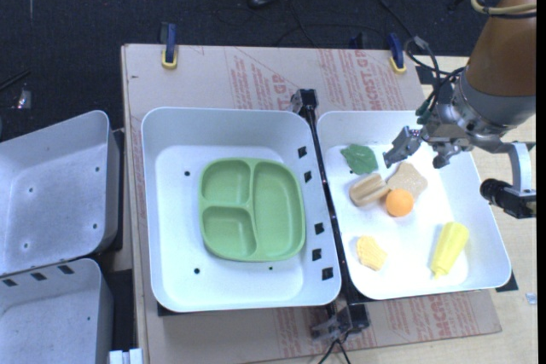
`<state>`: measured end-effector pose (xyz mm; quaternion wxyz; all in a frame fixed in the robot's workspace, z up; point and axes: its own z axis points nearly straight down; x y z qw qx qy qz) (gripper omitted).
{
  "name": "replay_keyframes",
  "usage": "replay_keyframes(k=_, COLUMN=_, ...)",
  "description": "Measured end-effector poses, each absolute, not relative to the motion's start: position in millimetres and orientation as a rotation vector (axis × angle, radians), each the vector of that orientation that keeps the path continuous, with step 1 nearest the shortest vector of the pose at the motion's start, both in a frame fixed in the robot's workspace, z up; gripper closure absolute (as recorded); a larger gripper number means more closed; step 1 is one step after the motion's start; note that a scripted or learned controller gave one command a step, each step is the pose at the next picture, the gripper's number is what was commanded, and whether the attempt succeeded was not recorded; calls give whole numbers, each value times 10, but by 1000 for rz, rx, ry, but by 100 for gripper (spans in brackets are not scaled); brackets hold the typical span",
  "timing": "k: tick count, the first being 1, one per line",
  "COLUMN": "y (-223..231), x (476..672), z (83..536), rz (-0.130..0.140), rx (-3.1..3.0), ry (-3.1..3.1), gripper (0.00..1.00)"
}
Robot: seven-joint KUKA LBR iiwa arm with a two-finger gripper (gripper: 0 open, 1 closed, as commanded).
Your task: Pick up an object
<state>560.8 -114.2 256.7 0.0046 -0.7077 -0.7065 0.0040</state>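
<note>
Reaching in from the right over the right-hand shallow white plastic bin (478, 183), the grey arm with the orange band (503, 38), wrist hanging above that bin's upper half. Hovering just above the cluster of toy food, the dark two-finger jaws (422, 151); whether spread or pressed together cannot be told at this slant, and nothing showing pinched between them. Lying directly beneath and a little left of the jaws, a tan block-shaped piece like a slice of bread (409, 178), touching a small round orange ball (399, 203) at its lower edge. Resting just beside these on the left, a beige oblong roll-shaped piece (368, 188), and above it, near the bin's inner wall, a flat green leaf-shaped piece (360, 157). Sitting lower in the same bin, well apart from the cluster, a small yellow ridged piece (370, 252) toward the left and a longer yellow corn-like piece (449, 247) toward the right, tilted on a diagonal. Occupying the middle of the left-hand shallow white plastic bin (171, 149), a pale green plastic tray with three compartments (252, 210), lying flat. Carrying both bins side by side, a brown cardboard-covered surface (256, 72) with red printing, held at its far edge by clamps (170, 45). Lying to the far left, off the surface, further white bins (51, 183).
</note>
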Motion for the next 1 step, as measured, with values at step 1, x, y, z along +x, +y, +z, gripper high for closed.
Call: replay_keyframes(k=1, y=-1141, x=5629, z=2626, rz=2, rx=-2221, ry=-2222, gripper=0)
